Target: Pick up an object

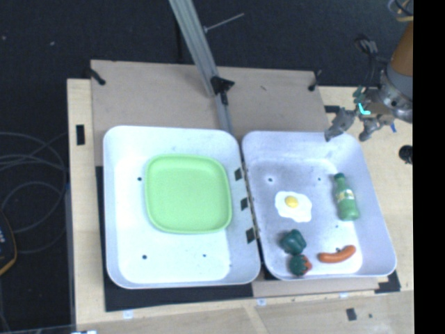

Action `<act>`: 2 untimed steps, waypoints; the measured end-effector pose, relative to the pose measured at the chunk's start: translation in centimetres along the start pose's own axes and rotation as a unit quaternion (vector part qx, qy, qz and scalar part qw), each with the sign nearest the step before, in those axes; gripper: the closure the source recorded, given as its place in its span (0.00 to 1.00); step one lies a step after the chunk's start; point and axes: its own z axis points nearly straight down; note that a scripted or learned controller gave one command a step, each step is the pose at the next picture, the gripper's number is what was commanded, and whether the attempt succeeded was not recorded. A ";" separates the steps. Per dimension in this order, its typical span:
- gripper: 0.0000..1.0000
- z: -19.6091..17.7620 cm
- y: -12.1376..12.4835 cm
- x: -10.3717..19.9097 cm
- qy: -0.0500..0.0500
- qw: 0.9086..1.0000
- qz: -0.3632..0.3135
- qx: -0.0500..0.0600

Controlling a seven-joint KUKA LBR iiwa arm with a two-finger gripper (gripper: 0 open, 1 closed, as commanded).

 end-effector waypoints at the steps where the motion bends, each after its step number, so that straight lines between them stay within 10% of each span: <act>1: 0.00 0.0 0.0 0.0 0.000 1.000 0.000 0.000; 2: 0.00 4.4 0.3 -0.6 0.000 1.000 0.000 0.002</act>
